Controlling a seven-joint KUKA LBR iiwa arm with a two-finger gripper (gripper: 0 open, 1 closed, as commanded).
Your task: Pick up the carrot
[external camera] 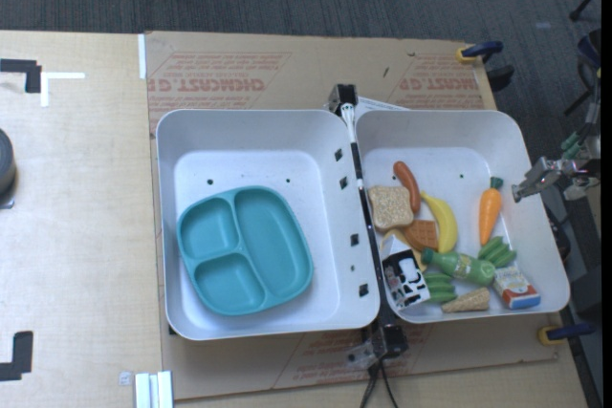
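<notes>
The carrot (489, 213), orange with a green top, lies lengthwise near the right wall of the right bin (449, 135), with its green end pointing away from me. The gripper (529, 185) hangs over the right rim of that bin, a short way up and to the right of the carrot and apart from it. Nothing shows in its grasp.
A teal divided plate (246, 249) lies in the left bin (239, 134). The right bin also holds a sausage (406, 183), bread slice (390, 205), banana (443, 220), green bottle (461, 266), green pods (497, 251) just below the carrot, and a small carton (517, 290).
</notes>
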